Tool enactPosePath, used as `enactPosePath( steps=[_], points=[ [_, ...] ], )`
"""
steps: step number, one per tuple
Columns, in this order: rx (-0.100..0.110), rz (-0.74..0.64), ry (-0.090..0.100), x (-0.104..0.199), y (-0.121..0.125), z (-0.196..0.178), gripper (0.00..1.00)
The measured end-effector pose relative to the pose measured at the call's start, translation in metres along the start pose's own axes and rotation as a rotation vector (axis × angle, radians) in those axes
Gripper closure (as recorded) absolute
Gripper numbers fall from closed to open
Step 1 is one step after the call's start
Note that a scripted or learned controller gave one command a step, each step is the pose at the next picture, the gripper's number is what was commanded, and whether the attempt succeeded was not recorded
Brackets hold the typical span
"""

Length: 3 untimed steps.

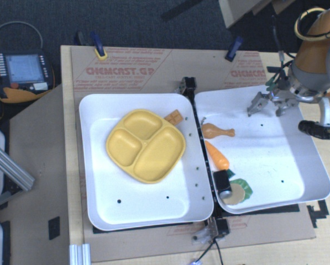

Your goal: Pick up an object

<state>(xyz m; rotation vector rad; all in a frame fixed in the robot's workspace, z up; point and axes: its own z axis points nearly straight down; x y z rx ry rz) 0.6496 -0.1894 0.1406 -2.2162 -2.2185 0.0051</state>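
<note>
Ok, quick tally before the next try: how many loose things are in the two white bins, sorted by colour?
Yellow: 1, the sectioned yellow plastic plate in the left bin.
Brown: 2, a small wooden block by the plate; a toy drumstick in the right bin.
Orange: 1, a toy carrot.
Black: 1, a small block.
Green and tan: 1, a flat round piece.
Total: 6

A robotics lab: a teach pendant [22, 73] lies on dark carpet beside the board-covered surface [153, 70], clamps [100, 49] pin the board, and aluminium framing [7, 162] stands nearby
</note>
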Motion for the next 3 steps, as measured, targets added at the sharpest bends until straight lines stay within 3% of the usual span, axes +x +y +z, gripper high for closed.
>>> enactPosePath(
  steps=[1,2,3],
  points=[
    [-0.011,-0.001,-0.007,-0.001,0.002,0.047,0.0],
    [-0.023,-0.002,-0.011,-0.002,0.005,0.031,1.0],
    [-0.014,0.0,-0.005,-0.006,0.016,-0.021,1.0]
  ],
)
